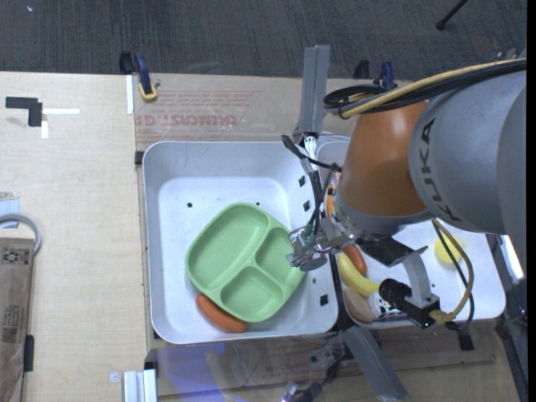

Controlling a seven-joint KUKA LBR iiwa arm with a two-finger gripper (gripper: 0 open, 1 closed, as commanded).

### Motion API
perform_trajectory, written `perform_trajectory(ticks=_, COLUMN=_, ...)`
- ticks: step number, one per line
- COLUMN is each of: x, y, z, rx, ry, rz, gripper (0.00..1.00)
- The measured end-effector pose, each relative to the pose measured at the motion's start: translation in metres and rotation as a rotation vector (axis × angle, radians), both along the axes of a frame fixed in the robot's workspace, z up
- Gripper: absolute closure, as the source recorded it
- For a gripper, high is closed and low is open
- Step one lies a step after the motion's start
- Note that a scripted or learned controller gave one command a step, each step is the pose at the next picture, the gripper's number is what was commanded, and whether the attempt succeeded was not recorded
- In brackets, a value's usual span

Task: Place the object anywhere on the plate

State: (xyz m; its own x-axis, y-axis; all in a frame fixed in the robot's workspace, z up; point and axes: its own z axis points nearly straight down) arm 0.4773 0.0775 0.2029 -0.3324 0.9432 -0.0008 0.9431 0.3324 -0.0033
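Three-sectioned smooth green plate; metal end effector at rim, grip perhaps empty, unclear

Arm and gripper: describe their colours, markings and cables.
The arm is a thick, rounded grey body with dark KUKA lettering on its side and a broad orange band above the wrist. Yellow and black cables run along its top. The gripper is a small grey metal assembly with thin dark wires leading to it.

A pale wooden bench meets dark grey carpet at the top, evenly lit.
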Motion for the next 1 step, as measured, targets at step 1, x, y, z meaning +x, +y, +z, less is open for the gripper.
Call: perform_trajectory(ticks=1, x=0.0000, y=0.0000, z=0.0000, rx=0.000, ry=0.000, rz=0.000, gripper=0.00)
